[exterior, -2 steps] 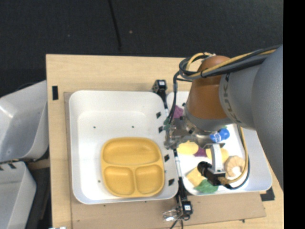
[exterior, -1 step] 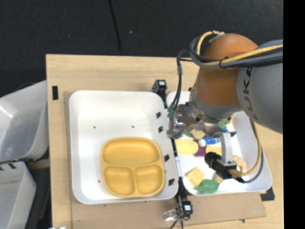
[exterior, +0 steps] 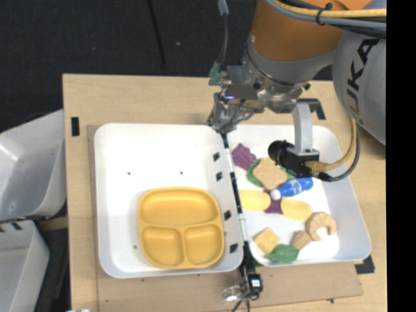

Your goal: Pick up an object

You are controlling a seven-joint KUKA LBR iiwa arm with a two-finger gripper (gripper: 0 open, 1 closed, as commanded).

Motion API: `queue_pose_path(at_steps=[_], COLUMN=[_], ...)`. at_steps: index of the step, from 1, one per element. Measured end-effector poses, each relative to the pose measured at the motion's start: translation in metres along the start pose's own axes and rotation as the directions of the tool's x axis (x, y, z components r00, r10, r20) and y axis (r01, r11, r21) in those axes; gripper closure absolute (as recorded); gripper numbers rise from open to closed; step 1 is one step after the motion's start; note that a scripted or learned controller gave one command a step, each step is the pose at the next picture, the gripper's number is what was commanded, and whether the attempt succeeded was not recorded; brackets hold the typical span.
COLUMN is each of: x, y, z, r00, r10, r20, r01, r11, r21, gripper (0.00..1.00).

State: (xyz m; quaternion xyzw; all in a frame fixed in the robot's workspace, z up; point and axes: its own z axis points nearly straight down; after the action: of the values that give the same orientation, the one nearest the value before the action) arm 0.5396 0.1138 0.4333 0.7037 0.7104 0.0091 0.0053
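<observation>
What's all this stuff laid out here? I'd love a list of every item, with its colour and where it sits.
Bins: 2, white, side by side on the bench; left bin, right bin.
Divided tray: 1, yellow, lower part of the left bin.
Bottle: 1, blue with a white cap, middle of the right bin.
Purple piece: 1, upper left of the right bin.
Yellow pieces: 2, flat, below the bottle.
Croissant-like piece: 1, tan, right side of the right bin.
Green piece: 1, front edge of the right bin.
Bench: 1, pale wood.
Arm: 1, grey and orange, over the right bin's back edge.
Gripper: 1, dark, above the bins' divider.
</observation>
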Motion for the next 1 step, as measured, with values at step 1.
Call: queue_pose_path(at_steps=[1], x=[-0.0288], y=[-0.0081], z=[0.1601], r00=[1.000], r10=[0.012], r20=[0.010], r01=[-0.012], r11=[0.999], r21=[0.035], gripper=[1.00])
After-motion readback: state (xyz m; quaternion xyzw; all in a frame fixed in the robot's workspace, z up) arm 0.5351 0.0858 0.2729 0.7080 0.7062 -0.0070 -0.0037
